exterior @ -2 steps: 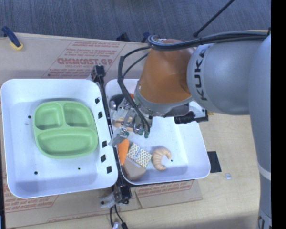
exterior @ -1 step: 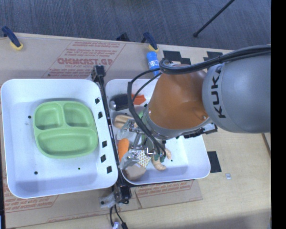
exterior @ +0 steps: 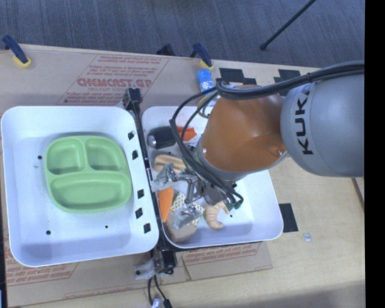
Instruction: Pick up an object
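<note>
Camera view: hand (exterior: 191,194) low over the clutter in the right bin (exterior: 269,204).
Whether it is wide or narrow cannot be told. An orange carrot-like piece (exterior: 166,201) lies just beside it toward the divider, long axis running toward the bench's front edge.

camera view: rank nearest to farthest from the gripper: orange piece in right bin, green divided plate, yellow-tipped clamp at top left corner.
From the gripper:
1. Orange piece, just to its left in the right bin.
2. Green divided plate, in the left bin.
3. Yellow-tipped clamp, at the board's top left corner.
</note>
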Available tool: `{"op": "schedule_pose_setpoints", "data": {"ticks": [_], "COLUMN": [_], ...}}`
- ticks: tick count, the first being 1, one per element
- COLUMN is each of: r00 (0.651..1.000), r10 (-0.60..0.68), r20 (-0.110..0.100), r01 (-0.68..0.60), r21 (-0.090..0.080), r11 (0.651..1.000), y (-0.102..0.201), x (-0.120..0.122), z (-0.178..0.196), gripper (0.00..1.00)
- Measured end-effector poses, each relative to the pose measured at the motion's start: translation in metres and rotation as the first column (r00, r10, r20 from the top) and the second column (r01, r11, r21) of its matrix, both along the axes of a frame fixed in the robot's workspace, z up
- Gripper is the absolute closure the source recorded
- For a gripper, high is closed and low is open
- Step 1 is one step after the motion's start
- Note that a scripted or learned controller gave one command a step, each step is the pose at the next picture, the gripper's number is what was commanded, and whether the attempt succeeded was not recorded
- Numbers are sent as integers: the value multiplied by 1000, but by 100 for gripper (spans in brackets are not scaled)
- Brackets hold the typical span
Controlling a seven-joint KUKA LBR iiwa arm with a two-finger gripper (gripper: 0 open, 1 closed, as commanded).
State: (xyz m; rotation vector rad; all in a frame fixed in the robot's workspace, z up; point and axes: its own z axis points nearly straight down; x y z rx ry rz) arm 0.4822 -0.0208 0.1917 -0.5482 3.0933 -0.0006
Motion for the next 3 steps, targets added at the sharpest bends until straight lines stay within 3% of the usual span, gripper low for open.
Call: {"op": "schedule_pose_setpoints", "data": {"ticks": [1,2,3], "r00": [970,783,649], "r10": [244,622,761], "r20": [2,0,0], "r01": [-244,-622,-761], "r21": [0,0,0], "r11": [970,783,649], "y": [16,19,6], "x": [3,25,34], "z": [0,0,0], "gripper": [0,0,0]}}
